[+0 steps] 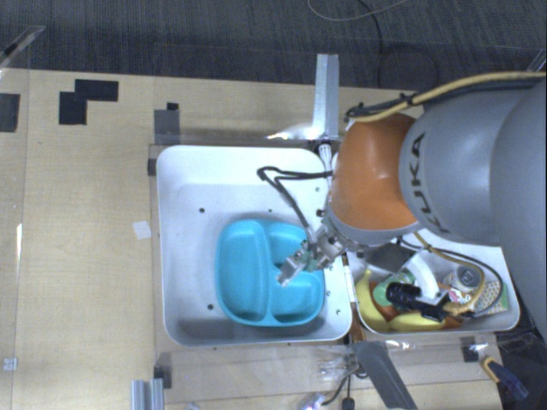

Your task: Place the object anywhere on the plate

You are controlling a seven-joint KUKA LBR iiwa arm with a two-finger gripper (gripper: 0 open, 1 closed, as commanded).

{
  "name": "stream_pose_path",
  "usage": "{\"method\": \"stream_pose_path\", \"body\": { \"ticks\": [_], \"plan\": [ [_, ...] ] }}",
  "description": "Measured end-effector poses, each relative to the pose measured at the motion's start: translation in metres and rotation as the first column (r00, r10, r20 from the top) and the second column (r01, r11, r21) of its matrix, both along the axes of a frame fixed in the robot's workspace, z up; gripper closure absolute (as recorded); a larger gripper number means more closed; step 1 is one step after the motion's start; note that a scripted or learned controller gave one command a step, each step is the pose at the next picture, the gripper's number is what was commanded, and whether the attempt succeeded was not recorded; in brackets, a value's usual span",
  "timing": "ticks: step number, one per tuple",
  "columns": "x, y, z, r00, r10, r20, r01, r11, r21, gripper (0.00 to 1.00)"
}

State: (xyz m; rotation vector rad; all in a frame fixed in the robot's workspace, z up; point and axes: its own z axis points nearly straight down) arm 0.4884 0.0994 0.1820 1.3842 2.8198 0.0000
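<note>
the pale wooden bench (pixel 77 254) is bare at the far left except for a few black marks (pixel 85 99) near its back edge. next comes the left bin (pixel 184 229), white and shallow, and in it lies the blue plate (pixel 244 267), a two-part dish that sits toward the front and right of the bin floor. the visible plate surface looks bare; no loose thing shows on it.

over the right part of the plate, near the ridge between its two wells, is the hand (pixel 299 263), low and close to the blue surface. it is small and partly blurred here, so whether it is apart, together or clamped on something cannot be told. there is a pale, greenish glint at its tip, which may be the object or simply part of the hand; the object cannot be picked out with any certainty.

above and to the right, the orange band (pixel 372 182) and the grey arm (pixel 461 169) cover much of the right bin (pixel 513 310). what shows of that bin holds a yellow thing (pixel 376 301) among several smaller items.

as a judgement: the reach to the plate looks done, since the hand is already over it. what seems left is the release and the lift clear, if the hand does carry the object; if it does not, the placing remains entirely undone.
</note>
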Motion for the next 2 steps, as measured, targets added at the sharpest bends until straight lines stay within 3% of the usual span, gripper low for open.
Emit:
{"method": "stream_pose_path", "body": {
  "ticks": [1,2],
  "plan": [
    [0.032,0.048,-0.002,0.961,0.276,0.002,-0.276,0.961,0.0,0.0],
    [0.001,0.028,0.051,0.965,0.261,0.003,-0.261,0.965,0.0,0.0]
  ]
}}
